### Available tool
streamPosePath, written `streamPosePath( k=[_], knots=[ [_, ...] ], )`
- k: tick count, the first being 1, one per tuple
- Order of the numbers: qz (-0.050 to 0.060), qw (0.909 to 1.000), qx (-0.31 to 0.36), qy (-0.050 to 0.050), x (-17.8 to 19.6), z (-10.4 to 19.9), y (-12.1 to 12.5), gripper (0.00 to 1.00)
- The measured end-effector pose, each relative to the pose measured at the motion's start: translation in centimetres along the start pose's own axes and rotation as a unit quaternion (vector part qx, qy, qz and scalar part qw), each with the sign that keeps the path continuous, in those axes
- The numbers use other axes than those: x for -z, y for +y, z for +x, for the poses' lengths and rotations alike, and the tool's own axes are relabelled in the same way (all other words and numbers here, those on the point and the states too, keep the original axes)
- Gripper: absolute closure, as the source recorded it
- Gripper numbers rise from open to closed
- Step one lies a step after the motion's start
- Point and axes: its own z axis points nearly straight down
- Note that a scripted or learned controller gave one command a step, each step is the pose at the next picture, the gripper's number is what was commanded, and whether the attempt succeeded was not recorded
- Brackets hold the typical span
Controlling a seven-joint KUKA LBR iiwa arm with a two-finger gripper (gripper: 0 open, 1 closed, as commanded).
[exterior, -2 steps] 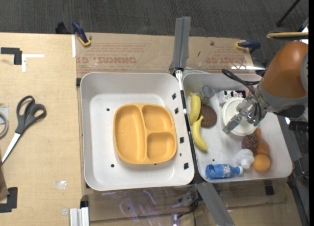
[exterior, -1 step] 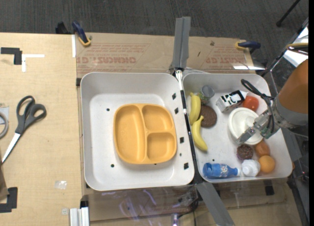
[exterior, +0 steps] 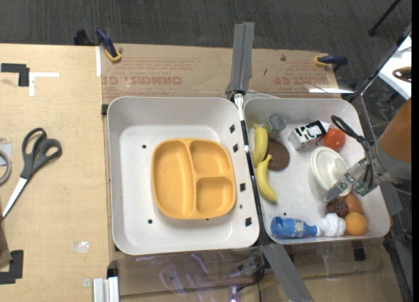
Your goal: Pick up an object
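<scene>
Objects for picking lie in the right bin [exterior: 374, 228], and there are many of them. In the camera view, two yellow bananas [exterior: 263, 175] lie along the bin's 9 o'clock side, one above the other. A round brown cookie [exterior: 278, 156] touches them on their 3 o'clock side. A small grey cup [exterior: 277, 122] sits at 11 o'clock in the bin. A black and white toy [exterior: 308, 134] lies near 12 o'clock, with a red tomato [exterior: 334, 138] just beside it at its 3 o'clock. A white bowl [exterior: 324, 165] sits near the middle of the bin. A blue bottle [exterior: 294, 228] lies flat at 6 o'clock, with its white top pointing to 3 o'clock. An orange ball [exterior: 356, 223] sits at 5 o'clock, right by that top. A dark brown lump [exterior: 338, 207] lies just above the ball.

The gripper [exterior: 332, 192] comes in from 3 o'clock and hangs low between the white bowl and the brown lump. I cannot tell if it is spread or pressed together, and I see nothing pinched in it.

The left bin [exterior: 124, 228] holds a yellow plate [exterior: 194, 178] with three parts. Scissors [exterior: 33, 156] lie on the bench [exterior: 52, 228], far out at 9 o'clock.
</scene>
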Motion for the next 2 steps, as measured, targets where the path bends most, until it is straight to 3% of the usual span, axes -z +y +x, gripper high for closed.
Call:
streamPosePath(
  k=[1,2],
  knots=[
    [0.007,0.9998,-0.013,0.01,-0.8,2.6,1.4,0.0],
    [0.005,0.9999,-0.012,0.008,0.2,2.4,1.6,1.0]
  ],
)
